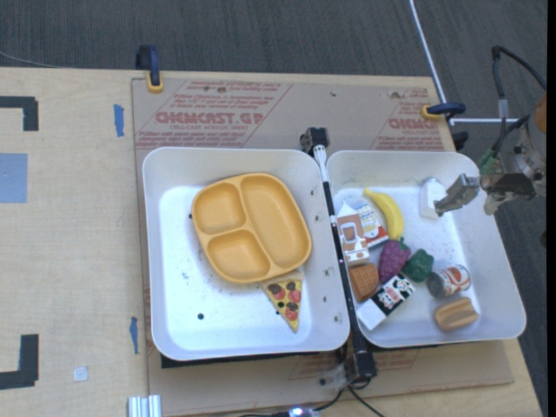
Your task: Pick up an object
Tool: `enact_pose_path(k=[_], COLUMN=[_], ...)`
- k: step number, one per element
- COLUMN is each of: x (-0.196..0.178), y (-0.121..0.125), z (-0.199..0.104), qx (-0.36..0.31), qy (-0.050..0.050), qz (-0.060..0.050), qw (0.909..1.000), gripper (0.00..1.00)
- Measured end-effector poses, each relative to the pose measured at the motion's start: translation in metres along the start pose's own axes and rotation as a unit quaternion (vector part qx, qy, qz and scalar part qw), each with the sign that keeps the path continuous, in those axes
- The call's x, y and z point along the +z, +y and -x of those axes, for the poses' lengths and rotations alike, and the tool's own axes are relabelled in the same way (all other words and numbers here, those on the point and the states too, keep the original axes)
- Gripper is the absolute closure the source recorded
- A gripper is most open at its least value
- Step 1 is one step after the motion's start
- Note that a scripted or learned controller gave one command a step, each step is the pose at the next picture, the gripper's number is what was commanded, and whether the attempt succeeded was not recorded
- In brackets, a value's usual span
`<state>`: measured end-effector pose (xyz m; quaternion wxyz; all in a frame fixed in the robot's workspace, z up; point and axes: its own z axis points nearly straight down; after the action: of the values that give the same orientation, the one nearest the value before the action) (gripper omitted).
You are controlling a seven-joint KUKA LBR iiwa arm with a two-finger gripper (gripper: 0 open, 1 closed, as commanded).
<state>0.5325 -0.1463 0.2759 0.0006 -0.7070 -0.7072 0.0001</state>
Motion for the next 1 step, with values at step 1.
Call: enact_pose_path(k=[1], x=[0.1327], y=[0.0433], z=[-0.0306], qx=[0.000], qy=[0.000], qz=[0.000], qw=[1.0000], gripper=[0.00])
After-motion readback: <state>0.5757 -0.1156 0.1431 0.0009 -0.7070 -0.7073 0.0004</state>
